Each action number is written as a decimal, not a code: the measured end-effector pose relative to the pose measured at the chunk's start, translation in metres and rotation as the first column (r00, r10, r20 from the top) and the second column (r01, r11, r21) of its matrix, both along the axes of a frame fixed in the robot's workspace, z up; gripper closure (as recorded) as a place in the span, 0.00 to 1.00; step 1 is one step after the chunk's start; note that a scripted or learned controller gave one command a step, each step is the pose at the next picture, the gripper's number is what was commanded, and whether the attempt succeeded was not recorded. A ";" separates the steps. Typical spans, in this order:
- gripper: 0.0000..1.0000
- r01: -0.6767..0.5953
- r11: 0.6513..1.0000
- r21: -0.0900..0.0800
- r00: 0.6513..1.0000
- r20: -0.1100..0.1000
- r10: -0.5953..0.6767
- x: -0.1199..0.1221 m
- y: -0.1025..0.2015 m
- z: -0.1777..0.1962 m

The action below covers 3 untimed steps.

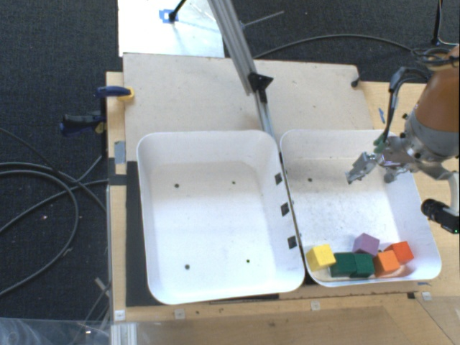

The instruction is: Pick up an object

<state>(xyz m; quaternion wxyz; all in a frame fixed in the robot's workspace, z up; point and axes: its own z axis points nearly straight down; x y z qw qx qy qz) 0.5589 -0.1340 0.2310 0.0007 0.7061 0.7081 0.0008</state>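
**Blocks huddled in the near corner, gripper waiting above the right bin**

Nearest me, at the lower right of the frame, I see the blocks bunched against the front wall of the right bin [327, 192]: a yellow block [320, 256], a green block [353, 264], a purple block [366, 244] and two orange blocks [394, 257] touching one another. I judge they sit there because the bin floor slopes or earlier handling has pushed them to that wall; packed so tightly, any of them will be awkward to pinch cleanly. The yellow one, at the left end of the row, looks the easiest target.

Further up the frame, the gripper [363, 167] hangs over the bare middle of the same bin, well apart from the blocks. Nothing lies between its fingers that I can make out, and from this slant I cannot tell whether they are spread or closed. Behind it, at the right edge, is the arm's orange band [440, 103].

The left bin [208, 146] lies beside it, the rims touching. Beyond both, a grey pole [231, 27] slants toward the upper middle.
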 end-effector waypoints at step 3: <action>0.00 0.007 1.000 -0.001 1.000 -0.007 -0.007 -0.067 -0.005 0.055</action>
